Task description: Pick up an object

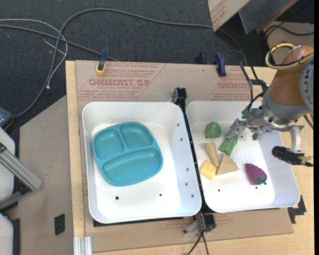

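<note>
Several small food-shaped items are seen in the right-hand bin (279, 199), any of which could be the thing to pick. A green cylindrical piece (229, 145) is lying tilted near the bin's middle, directly under the gripper (238, 130). A rounded green item (213, 130) is set just to its left, near the bin's left wall. A pale corn-like piece (212, 151) is placed below that, with a yellow block (208, 170) and a tan wedge (228, 165) touching or nearly touching one another beneath it. A purple grape cluster (255, 174) is set apart to the right.

The surface is covered by a brown cardboard sheet (129, 79) printed with red lettering, held at its far edge by two blue clamps (103, 59). Dark carpet (40, 64) with loose pale cables (55, 40) is seen beyond it, and a cardboard box (224, 12) at the top.

The left-hand bin (99, 199) is occupied by a teal divided plate (127, 153), laid flat and slightly turned. The two bins are joined along a dark strip (192, 159).

The grey arm (289, 94) with its orange band is reached in from the right, its wrist over the upper part of the right-hand bin. The gripper is pointed down and left toward the green cylindrical piece. Whether the jaws are apart or together cannot be told, and nothing can be confirmed as clamped between them.
</note>
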Tool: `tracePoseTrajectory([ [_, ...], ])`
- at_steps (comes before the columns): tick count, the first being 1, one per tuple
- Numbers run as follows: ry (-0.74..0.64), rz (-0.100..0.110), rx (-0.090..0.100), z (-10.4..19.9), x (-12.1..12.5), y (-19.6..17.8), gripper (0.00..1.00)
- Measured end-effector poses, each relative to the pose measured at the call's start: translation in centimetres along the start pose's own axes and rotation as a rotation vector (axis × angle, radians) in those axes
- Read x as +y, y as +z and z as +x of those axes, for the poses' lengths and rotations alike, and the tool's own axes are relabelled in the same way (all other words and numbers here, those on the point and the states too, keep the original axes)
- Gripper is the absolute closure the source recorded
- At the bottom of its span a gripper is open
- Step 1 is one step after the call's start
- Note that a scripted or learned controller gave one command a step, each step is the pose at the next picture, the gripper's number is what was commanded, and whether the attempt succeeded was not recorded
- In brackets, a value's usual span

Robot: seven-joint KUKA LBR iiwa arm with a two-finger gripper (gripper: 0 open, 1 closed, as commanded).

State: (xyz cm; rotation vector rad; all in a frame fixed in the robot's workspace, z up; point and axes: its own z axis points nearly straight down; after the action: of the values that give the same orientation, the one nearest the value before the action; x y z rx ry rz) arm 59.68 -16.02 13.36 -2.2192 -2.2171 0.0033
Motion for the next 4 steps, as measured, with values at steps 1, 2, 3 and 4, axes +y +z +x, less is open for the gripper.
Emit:
tracePoseTrajectory([
  [1,-0.001,-0.006,-0.001,0.0,0.1,-1.4,1.0],
  [2,-0.002,-0.008,-0.003,-0.3,0.3,-7.6,1.0],
  [3,-0.001,-0.008,-0.002,-0.3,0.4,-8.2,1.0],
  [4,-0.004,-0.002,0.0,4.3,-0.6,-7.5,1.0],
])
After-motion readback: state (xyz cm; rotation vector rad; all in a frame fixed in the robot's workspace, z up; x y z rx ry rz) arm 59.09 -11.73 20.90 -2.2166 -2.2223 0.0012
